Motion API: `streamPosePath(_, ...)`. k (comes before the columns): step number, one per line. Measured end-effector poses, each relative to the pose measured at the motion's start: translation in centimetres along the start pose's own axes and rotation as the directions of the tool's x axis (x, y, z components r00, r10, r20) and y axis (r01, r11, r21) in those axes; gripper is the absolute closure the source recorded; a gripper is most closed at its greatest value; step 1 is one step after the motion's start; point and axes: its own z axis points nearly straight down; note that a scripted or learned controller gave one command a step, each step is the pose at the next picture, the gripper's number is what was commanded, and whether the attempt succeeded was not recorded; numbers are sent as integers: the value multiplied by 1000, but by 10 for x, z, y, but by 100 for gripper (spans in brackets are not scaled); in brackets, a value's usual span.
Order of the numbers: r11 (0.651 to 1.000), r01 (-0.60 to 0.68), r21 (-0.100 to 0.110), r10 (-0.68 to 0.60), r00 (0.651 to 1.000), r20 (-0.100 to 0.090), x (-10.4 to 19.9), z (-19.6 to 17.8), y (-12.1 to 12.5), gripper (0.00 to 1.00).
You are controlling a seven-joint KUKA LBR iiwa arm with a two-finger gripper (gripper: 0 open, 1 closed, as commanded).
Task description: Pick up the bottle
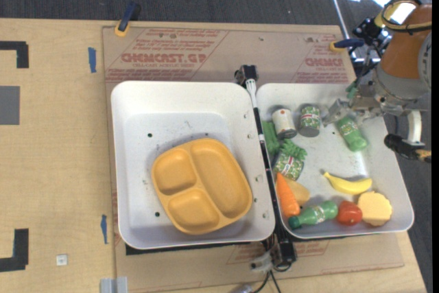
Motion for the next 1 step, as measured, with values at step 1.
streamPosePath(1, 1000, -1, -5, 1, 1000, 16, -6, -11, 0, 100)
